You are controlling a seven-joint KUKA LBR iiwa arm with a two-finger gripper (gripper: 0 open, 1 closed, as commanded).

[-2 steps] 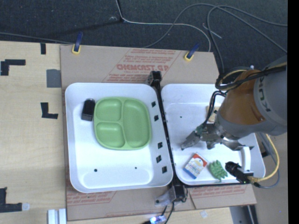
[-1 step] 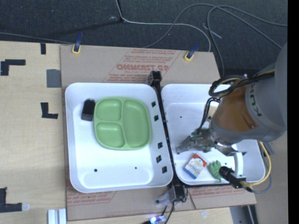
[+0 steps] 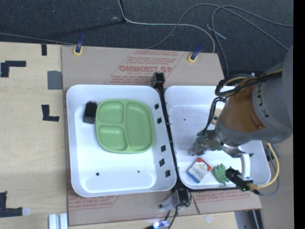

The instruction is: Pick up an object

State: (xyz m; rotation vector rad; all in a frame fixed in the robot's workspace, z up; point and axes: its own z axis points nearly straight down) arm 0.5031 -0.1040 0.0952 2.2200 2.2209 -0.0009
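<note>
Camera view: smooth green three-compartment plate (image 3: pixel 125 126), left glossy white bin (image 3: pixel 76 142).

Two white bins (image 3: pixel 78 175) — holding one green divided plate (image 3: pixel 125 126), one black block (image 3: pixel 89 112), one small packet (image 3: pixel 198 170) and one green toy (image 3: pixel 219 172).

The green three-compartment plastic plate (image 3: pixel 126 126) and small black block (image 3: pixel 89 112) obstruct the left white bin (image 3: pixel 76 142); its front floor stays passable.
</note>
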